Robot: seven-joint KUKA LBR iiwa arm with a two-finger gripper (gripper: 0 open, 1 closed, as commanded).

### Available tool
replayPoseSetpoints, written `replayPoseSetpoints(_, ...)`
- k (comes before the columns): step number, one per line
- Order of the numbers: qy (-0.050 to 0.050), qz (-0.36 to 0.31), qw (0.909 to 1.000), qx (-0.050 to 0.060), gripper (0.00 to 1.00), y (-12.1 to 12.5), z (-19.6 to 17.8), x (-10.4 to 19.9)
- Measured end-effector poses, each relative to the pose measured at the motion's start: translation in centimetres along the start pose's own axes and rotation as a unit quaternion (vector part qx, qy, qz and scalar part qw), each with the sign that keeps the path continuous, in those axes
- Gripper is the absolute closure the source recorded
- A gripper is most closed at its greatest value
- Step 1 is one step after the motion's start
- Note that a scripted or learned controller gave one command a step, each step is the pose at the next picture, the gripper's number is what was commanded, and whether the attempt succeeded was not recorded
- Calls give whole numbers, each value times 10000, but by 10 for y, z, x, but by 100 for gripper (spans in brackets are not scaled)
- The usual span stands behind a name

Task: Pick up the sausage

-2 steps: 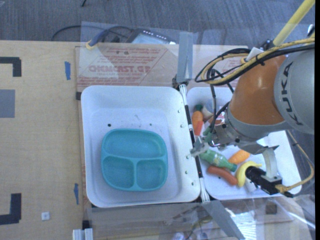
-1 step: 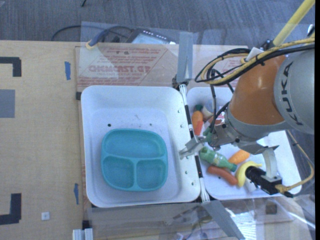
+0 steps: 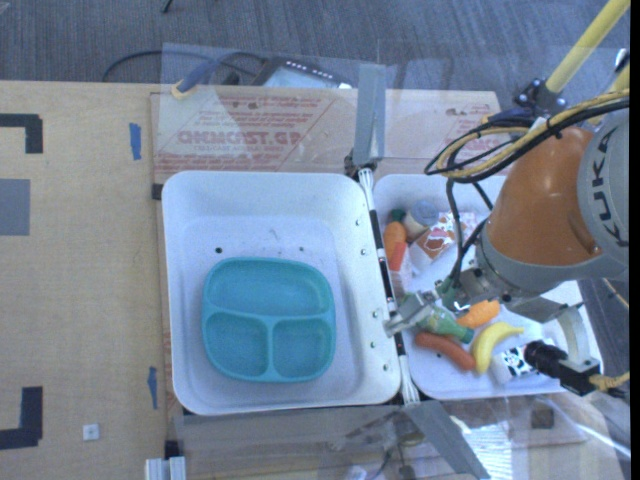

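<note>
Currently, the sausage (image 3: 446,349), a reddish-brown link, is being seen lying on the floor of the right bin (image 3: 440,376), close to that bin's near edge and slanted so that one end points toward the bin's left wall. It is not being held by anything. Just beside its right end, a yellow banana (image 3: 494,343) is lying curved, and a small black-and-white item (image 3: 514,362) is resting just past the banana toward the near right corner. Above the sausage, an orange piece (image 3: 480,313) and a green piece (image 3: 444,320) are being partly covered by the tool. The gripper (image 3: 408,317) is being held low over the left part of the right bin, just above the sausage and near the wall shared by the two bins; its pale metal fingers (image 3: 402,320) are pointing left, but whether they are apart or together cannot be told. Toward the far edge of the right bin, an orange carrot-like piece (image 3: 396,245) is lying along the left wall, with a small white and red carton (image 3: 438,238) beside it. The grey arm with its orange band (image 3: 545,208) is covering the bin's right side. In the left bin (image 3: 190,208), a teal divided plate (image 3: 268,319) is sitting near the near edge.
</note>
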State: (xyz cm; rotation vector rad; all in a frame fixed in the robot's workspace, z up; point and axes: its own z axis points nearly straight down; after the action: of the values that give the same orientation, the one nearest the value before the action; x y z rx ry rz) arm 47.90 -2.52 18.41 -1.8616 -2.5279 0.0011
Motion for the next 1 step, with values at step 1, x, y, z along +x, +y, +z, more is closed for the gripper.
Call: replayPoseSetpoints(1, -5, 217, 9998, -10, 0, 6, 0, 17)
